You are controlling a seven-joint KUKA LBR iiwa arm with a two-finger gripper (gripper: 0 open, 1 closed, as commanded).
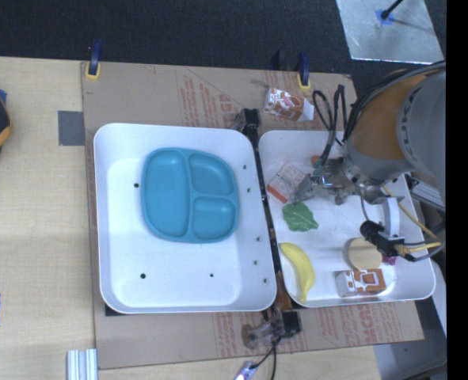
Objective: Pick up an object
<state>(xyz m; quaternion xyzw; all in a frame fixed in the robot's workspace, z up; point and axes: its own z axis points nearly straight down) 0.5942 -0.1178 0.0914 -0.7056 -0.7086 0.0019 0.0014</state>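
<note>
Poised low over the right bin (pixel 424 290), hand (pixel 317 182) just above a green leaf-shaped toy (pixel 300 217) and beside a small packet (pixel 282 182); finger spread impossible to tell. Nearer: banana (pixel 298 270). Left bin (pixel 123 279): blue divided plate (pixel 189 195).

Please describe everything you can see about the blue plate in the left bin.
The blue plate is a rounded, light blue dish, plastic by its look, divided by raised ridges into three compartments: one large on the left, two smaller on the right. It lies flat and face up on the floor of the left bin, in its upper middle part. Nothing lies on it.
</note>
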